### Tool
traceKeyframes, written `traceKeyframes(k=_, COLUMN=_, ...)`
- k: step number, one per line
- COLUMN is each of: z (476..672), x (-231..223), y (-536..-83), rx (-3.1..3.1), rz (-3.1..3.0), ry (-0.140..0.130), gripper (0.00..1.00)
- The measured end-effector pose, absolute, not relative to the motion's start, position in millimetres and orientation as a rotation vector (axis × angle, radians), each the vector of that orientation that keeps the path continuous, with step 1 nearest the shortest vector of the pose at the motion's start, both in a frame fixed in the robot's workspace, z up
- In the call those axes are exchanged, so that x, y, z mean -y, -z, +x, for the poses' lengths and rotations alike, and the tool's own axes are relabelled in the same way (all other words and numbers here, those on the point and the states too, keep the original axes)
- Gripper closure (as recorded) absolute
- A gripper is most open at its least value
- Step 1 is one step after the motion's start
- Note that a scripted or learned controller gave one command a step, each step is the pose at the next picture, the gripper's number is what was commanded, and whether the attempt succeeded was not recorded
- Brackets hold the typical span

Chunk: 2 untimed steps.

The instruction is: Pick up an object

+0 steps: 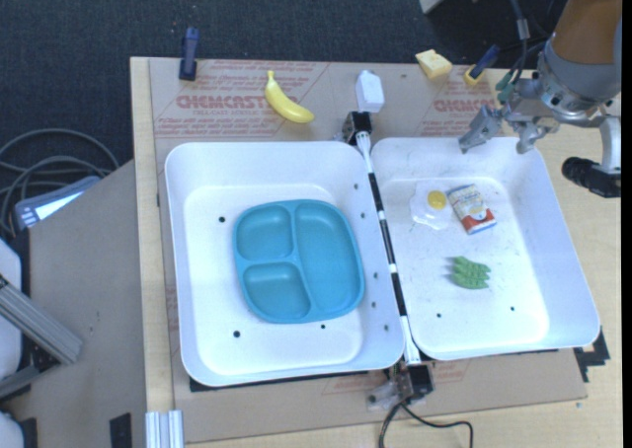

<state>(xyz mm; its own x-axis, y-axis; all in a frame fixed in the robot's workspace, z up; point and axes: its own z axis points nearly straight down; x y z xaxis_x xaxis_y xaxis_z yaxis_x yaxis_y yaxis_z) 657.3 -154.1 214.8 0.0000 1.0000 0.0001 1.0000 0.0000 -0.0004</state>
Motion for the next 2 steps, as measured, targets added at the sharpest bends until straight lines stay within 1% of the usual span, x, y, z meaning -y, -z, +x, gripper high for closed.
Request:
traceKeyframes(k=1, z=636.9, x=143, y=-95, rx=2.224, rz=-2.223, ry=0.002, gripper=0.00)
traceKeyframes(k=2, z=558.1, x=140, y=-90, rx=2.231, rz=-2.231, ry=0.010, gripper=0.00)
